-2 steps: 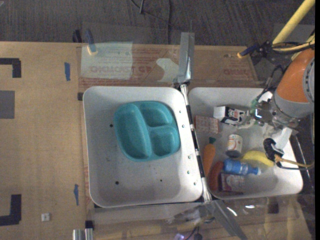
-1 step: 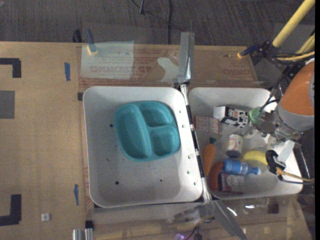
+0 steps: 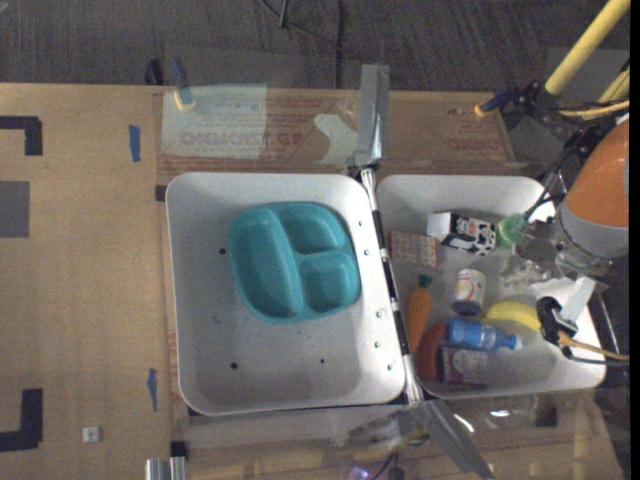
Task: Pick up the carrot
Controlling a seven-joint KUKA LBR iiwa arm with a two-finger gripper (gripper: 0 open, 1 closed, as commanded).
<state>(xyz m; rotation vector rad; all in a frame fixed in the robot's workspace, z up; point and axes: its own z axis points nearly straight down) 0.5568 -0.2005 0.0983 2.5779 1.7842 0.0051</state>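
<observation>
An overhead, slanted look at a wooden bench carrying two shallow white plastic bins side by side. The left bin (image 3: 200,368) holds a teal plastic plate with three compartments (image 3: 295,261). The right bin (image 3: 400,193) is crowded with small items.

The small orange toy carrot with a green tip (image 3: 419,311) lies in the right bin, hard against its left wall, just beside the divider between the two bins. Its long axis runs roughly up and down the picture, green tip toward the top, nearly parallel to that wall. Just below it sits a dark red rounded item, and to its right a blue plastic bottle lying on its side (image 3: 483,335), a yellow banana (image 3: 515,315) and a small white cup (image 3: 468,288).

The grey arm with its orange band enters from the right, and its two-finger gripper (image 3: 545,268) sits over the bin's right side, near the banana. The carrot lies to the gripper's left, across the bin, with the cup and bottle between them (a cluttered path). Whether the gripper is released or clenched cannot be told; nothing is visibly held.

Judging from this, the coming move is a leftward traverse to the wall-side carrot.
</observation>
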